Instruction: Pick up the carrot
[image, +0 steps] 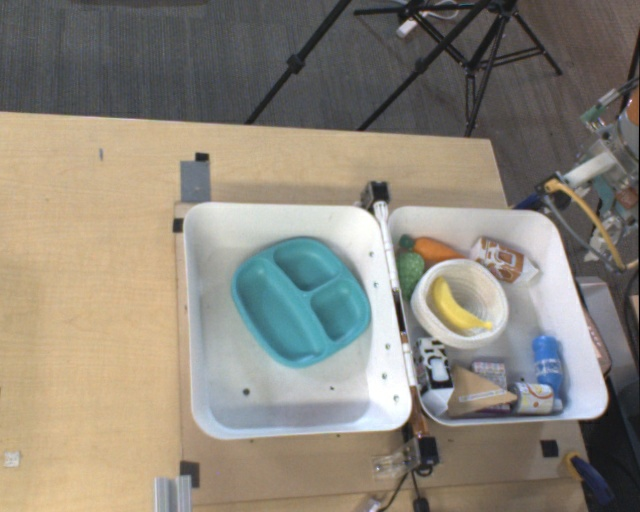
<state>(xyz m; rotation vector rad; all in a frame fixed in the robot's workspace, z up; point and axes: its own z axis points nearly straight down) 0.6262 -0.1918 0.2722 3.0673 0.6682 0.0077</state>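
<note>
The small orange carrot (437, 248) with a green leafy end lies in the right white bin (570, 300), touching the round white bowl (460, 300). The state of the fingers I cannot tell.

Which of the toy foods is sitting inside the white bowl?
The yellow banana lies inside the white bowl; the orange carrot and green vegetable lie outside it.
</note>
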